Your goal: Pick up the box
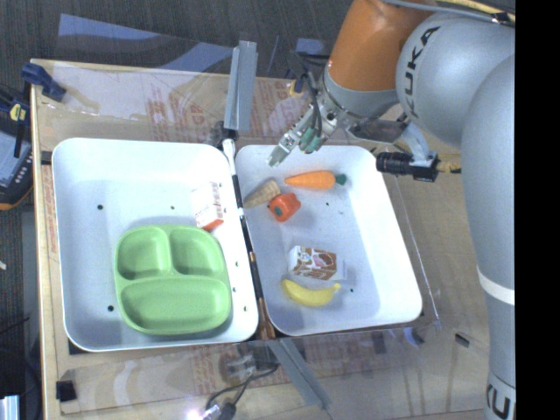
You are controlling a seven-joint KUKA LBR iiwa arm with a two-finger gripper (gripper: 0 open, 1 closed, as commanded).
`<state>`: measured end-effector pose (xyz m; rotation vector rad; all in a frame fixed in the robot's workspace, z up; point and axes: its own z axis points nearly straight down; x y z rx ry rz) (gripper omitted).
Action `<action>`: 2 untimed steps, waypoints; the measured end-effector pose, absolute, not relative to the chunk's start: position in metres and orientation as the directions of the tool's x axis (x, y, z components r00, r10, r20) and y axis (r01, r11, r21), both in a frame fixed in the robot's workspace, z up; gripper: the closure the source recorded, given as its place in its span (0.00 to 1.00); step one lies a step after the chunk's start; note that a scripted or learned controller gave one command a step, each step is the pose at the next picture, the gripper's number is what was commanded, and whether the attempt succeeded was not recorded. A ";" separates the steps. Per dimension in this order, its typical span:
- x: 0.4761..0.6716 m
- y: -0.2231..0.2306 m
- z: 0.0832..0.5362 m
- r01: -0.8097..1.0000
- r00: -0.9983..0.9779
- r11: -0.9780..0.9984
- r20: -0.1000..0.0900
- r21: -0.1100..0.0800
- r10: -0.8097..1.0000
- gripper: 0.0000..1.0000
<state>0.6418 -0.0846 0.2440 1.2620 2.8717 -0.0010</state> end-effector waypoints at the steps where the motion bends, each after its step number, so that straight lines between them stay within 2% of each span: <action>1: 0.643 -0.085 0.255 0.735 -0.678 0.678 -0.007 0.002 0.735 1.00; 2: 0.643 -0.084 0.265 0.733 -0.680 0.680 -0.009 0.002 0.733 1.00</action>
